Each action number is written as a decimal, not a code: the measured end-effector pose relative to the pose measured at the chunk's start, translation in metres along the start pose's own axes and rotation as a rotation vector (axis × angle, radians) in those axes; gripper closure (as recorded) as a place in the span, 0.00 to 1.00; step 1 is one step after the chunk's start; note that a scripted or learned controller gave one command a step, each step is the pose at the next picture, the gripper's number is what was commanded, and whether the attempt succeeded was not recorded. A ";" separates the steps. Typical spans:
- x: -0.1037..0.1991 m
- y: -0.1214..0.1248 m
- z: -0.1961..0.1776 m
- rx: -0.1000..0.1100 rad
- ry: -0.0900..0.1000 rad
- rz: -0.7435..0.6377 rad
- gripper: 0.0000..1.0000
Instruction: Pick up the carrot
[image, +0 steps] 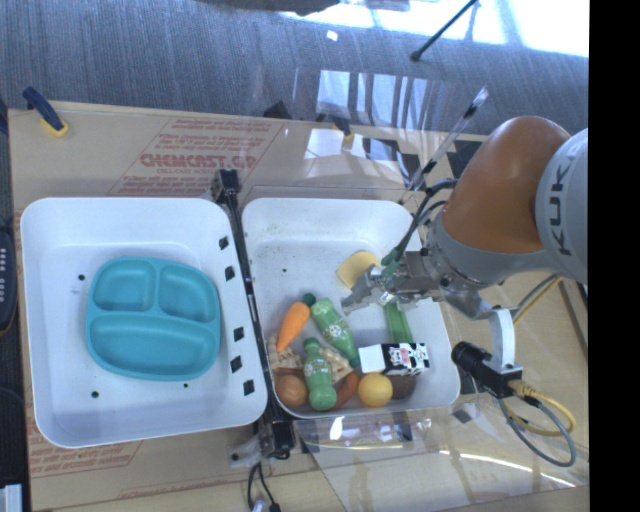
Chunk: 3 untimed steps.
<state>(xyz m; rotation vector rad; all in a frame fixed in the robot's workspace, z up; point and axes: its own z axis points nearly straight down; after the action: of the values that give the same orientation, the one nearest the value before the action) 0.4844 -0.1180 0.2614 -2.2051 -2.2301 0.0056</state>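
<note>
Honestly, the gripper (362, 293) hovers right of the carrot (293, 325), and I can't tell how it's set or whether it has anything. Risk: it snags the green bottle (334, 331) touching the carrot instead. Carrot lies in the right bin (300, 222), long axis slanted, leafy end far-right, tip near-left.

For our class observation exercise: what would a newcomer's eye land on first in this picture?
Probably the big grey arm with its orange band, reaching in from the right over the right bin. Next, the bright pile of toy food at that bin's near end, with the carrot on its left side. Then the teal divided plate, alone in the left bin.
</note>
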 end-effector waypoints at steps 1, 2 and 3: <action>0.061 0.034 0.073 0.008 0.000 0.142 0.00; 0.026 0.058 0.154 -0.016 -0.005 0.244 0.00; 0.029 0.055 0.149 -0.001 -0.004 0.232 1.00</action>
<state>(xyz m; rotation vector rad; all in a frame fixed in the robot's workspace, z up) 0.5380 -0.0885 0.1121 -2.4519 -1.9621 0.0091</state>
